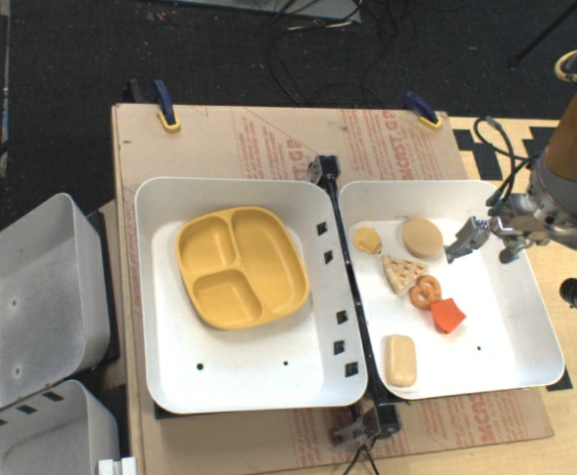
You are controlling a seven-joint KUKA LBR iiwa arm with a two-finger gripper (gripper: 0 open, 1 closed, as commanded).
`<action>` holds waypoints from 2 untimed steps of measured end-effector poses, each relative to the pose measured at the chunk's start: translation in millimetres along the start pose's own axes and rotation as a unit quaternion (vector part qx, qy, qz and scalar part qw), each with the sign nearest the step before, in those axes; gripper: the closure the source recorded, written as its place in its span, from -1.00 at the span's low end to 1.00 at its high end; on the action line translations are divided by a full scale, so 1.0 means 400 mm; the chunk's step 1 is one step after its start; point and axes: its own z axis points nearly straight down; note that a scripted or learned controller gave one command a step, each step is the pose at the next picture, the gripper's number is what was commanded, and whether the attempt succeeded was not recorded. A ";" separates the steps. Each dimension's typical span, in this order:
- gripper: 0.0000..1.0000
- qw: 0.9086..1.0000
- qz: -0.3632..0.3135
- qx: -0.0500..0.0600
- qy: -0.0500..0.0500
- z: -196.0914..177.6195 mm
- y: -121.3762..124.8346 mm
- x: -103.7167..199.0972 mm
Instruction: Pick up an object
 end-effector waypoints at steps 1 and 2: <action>-1.00 1.000 -0.002 -0.006 -0.001 -0.016 0.006 0.001; -1.00 1.000 -0.001 -0.003 0.000 0.139 0.002 0.019</action>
